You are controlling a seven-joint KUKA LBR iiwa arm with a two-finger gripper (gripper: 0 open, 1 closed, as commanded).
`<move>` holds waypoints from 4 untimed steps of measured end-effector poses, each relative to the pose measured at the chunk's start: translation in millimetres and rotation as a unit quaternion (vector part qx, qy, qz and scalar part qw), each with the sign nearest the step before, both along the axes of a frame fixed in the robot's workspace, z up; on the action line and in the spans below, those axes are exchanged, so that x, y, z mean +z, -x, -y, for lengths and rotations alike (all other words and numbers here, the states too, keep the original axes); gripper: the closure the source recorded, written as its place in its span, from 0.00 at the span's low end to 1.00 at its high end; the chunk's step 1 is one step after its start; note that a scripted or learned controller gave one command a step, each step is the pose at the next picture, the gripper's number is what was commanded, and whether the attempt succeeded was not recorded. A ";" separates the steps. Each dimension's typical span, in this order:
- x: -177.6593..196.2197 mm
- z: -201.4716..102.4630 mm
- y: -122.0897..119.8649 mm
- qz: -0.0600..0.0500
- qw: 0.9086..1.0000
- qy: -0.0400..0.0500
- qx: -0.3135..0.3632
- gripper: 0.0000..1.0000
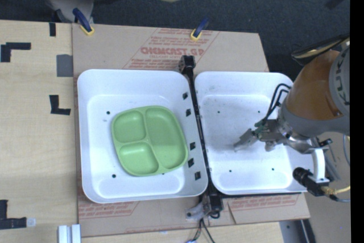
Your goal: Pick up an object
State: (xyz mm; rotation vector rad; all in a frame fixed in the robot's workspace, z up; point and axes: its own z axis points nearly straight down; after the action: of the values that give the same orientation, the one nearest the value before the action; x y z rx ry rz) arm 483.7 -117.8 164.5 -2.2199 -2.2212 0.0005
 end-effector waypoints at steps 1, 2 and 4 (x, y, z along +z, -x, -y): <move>-65.9 83.8 -73.0 -0.001 1.000 0.001 0.000 0.00; 33.1 -80.0 -69.3 0.001 1.000 -0.001 0.002 0.00; -12.9 75.7 -107.3 -0.001 1.000 0.001 -0.001 0.00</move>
State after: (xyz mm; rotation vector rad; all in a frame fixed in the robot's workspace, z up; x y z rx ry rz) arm 591.0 -193.5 151.6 -2.2214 -2.2199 0.0039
